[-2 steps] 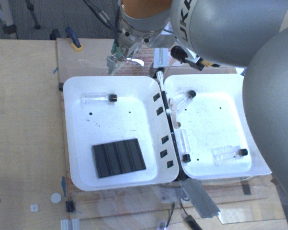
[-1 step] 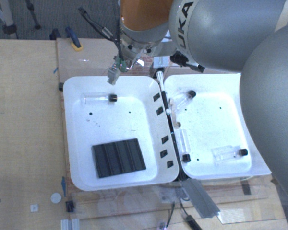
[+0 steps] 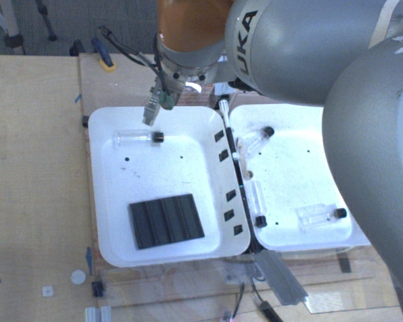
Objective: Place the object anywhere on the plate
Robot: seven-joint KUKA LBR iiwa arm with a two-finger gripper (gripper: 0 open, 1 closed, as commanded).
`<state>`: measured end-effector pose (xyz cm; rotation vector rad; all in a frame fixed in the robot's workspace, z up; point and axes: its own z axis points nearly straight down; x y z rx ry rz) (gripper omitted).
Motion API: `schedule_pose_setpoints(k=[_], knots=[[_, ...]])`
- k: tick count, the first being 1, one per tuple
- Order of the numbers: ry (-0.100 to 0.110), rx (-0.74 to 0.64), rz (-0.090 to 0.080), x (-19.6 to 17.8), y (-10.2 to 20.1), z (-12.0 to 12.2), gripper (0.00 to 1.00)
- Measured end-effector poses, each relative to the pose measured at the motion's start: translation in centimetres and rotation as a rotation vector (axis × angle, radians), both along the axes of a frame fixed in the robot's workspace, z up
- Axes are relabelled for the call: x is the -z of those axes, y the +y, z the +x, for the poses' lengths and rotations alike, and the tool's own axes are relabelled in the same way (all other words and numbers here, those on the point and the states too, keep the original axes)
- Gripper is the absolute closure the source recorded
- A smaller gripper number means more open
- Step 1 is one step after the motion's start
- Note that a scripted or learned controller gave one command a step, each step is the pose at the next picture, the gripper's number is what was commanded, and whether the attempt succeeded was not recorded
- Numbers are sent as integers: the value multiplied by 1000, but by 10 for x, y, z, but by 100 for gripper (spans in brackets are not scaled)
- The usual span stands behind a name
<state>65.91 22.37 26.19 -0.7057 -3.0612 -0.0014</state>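
Note:
A clear tube with a black cap (image 3: pixel 137 138) lies on its side near the far edge of the left bin (image 3: pixel 107 200). The black ribbed plate (image 3: pixel 166 221) lies flat at the near side of the same bin, well apart from the tube. My gripper (image 3: pixel 150 115) hangs over the far rim of the left bin, just beyond the tube's capped end and slightly above it. Nothing shows hanging from its tip.
The right bin (image 3: pixel 302 166) holds three more clear capped tubes: one far left (image 3: pixel 254 140), one along its left wall (image 3: pixel 256 200), one near right (image 3: pixel 318 215). The divider (image 3: pixel 232 173) between the bins carries black clips. The arm's bulk covers the upper right.

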Motion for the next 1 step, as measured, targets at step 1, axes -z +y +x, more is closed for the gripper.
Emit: schedule_pose_setpoints(k=[1], knots=[[-1,-46,0,35,2,0,100]])
